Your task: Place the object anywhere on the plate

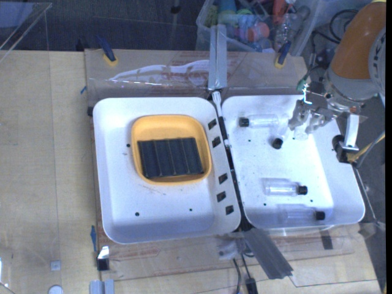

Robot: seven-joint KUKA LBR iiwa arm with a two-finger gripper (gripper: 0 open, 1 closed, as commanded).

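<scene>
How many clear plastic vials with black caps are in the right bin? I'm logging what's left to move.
3. One clear plastic vial lies near the bin's far edge, a second near the middle, a third by the near rim. The gripper could hide more.

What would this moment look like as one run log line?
claw over right bin, upper right | three clear vials lying in right bin | yellow plate in left bin holds dark ridged block | placement not done
</scene>
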